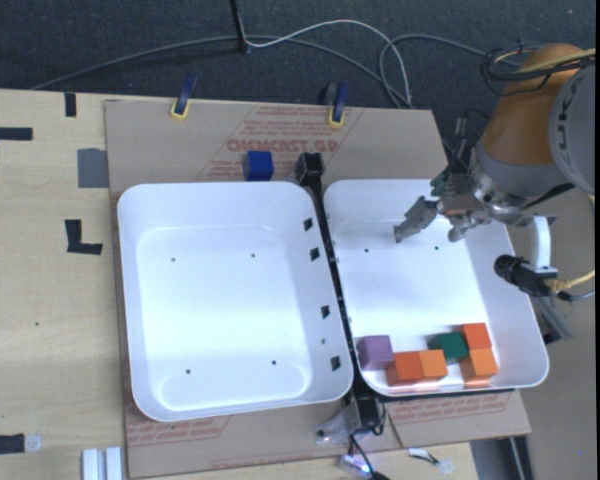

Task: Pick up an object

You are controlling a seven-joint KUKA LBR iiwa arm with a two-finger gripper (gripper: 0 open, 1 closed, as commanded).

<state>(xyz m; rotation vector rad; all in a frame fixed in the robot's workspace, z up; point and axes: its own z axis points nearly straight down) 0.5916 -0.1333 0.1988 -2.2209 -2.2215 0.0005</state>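
Two white bins sit side by side: the left bin (150,268) and the right bin (400,288). Blocks in the right bin, bunched along its near edge: one purple block (376,349), two orange blocks (420,366) touching each other, one green block (448,345), and two more orange ones (477,352) stacked or overlapping at the right end; hard to separate those cleanly. One blue block (259,164) lies outside the bins, on the cardboard just behind the left bin.

One arm (535,118) comes in from the right, and its gripper (436,218) hangs over the far part of the right bin, well apart from the blocks. Fingers spread apart, with nothing between them.

The bins rest on a cardboard sheet (280,133) held by two clamps (184,99) at its far edge, on a light wood bench (40,298) with black tape marks. Dark carpet lies behind, with cables (310,33) running across it. Black clips (325,268) sit along the seam between the bins.

The arm's upper part is cut off at the frame edge. The object at the near edge below the seam is too small to make out.
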